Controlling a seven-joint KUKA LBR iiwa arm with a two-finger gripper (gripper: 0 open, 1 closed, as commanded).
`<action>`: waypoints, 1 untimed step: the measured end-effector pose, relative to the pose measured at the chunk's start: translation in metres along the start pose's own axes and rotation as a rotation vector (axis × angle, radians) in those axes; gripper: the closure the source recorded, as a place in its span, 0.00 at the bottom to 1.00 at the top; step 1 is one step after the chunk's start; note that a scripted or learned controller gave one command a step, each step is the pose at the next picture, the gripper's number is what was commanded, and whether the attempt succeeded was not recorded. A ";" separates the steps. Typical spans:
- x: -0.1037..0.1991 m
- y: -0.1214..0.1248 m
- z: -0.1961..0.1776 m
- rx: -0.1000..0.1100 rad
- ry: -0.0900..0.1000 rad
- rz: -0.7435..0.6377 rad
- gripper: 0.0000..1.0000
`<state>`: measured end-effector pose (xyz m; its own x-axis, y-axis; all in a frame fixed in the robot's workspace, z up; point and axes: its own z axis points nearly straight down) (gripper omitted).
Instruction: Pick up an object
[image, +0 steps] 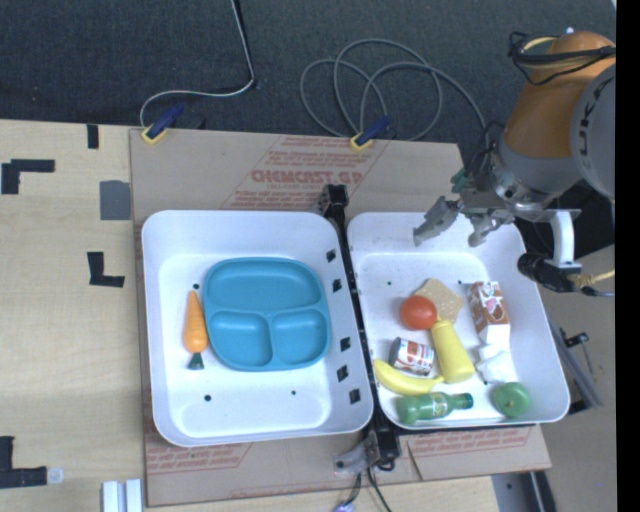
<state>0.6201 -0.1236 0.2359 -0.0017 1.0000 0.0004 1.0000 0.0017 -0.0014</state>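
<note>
Cardboard-covered bench, two white bins; gripper hovers over right bin's far edge, fingers spread apart, holding nothing; tomato, cracker, carton lie just below it, untouched

Even, bright overhead light; slightly soft focus

Grey and orange robot arm: cut off by the top and right edges; upper links out of frame.
Yellow plastic bottle: its upper end covers the lower edge of the tan bread slice.
Yellow banana: one end tucked under the bottle.
Small red and white can: label too small to read.
Red and white carton: print illegible.
Brown cardboard sheet: middle hidden beneath both white bins; red lettering blurred.
</note>
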 end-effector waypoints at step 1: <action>-0.006 -0.010 0.148 -0.007 0.000 0.001 0.00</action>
<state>0.6104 -0.1299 0.0884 -0.0010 1.0000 0.0001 1.0000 0.0010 0.0052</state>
